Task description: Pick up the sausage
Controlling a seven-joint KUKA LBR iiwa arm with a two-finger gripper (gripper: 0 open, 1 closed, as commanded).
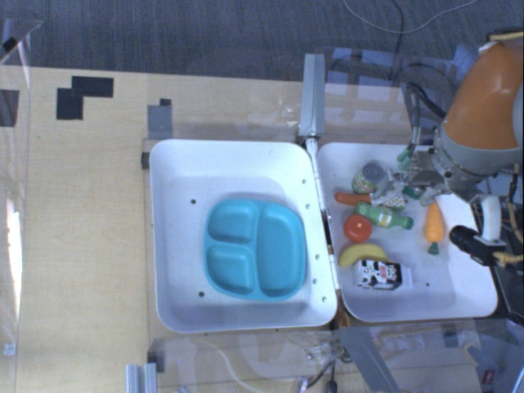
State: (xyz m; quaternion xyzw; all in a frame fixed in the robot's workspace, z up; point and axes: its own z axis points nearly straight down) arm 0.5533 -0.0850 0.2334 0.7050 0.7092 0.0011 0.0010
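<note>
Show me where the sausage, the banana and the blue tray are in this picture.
sausage [352, 197]: camera view, middle of its red length, right bin.
banana [363, 254]: camera view, middle of its yellow curve, right bin.
blue tray [282, 248]: camera view, floor of its large right compartment, left bin.

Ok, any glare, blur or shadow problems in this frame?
Camera view: even, soft light, no hard shadows; faint reflections streak the bench's left edge and top of the right bin; mild blur makes the small items near the gripper hard to separate.
</note>
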